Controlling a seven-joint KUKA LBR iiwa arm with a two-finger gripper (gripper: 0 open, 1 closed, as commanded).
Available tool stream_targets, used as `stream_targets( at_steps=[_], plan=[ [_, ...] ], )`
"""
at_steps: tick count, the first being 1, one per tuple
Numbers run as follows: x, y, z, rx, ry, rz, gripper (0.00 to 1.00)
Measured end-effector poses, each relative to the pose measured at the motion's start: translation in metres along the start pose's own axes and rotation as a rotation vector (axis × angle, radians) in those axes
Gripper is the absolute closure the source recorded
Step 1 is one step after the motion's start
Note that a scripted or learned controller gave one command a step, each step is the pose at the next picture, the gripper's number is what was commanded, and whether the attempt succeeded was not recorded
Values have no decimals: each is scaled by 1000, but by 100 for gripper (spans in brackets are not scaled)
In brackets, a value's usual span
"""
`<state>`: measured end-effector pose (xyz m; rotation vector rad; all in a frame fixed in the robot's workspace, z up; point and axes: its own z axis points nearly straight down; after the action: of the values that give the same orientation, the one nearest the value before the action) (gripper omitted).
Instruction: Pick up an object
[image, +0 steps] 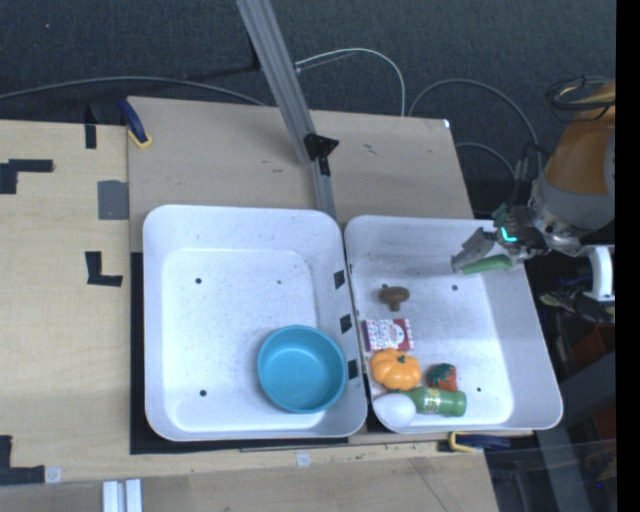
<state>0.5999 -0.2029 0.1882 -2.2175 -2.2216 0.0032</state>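
My gripper (470, 258) hangs over the upper right part of the right bin (520, 340), near its far right rim. Lower in that bin lie a small brown piece (394, 296), a red and white packet (388, 333), an orange pumpkin toy (396, 370), a white egg (393, 410), a green bottle (438, 402) and a small red and green item (443, 376). All of these sit to the lower left of the gripper, apart from it. A blue bowl (301, 367) rests in the left bin (200, 300).
A grey pole (285, 90) slants down from the top to a black clamp (320, 147) above the seam between the bins. Cables run over the dark floor behind the bench. The wooden bench (60, 260) extends to the left, with black tape marks on it.
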Motion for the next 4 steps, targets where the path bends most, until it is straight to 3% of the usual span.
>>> stream_targets(
  at_steps=[1,3,4],
  plan=[
    [0,1,-1,-2,-1,-1,0],
    [4,-6,98,3,0,0,0],
    [4,-5,85,0,-1,-2,100]
  ],
)
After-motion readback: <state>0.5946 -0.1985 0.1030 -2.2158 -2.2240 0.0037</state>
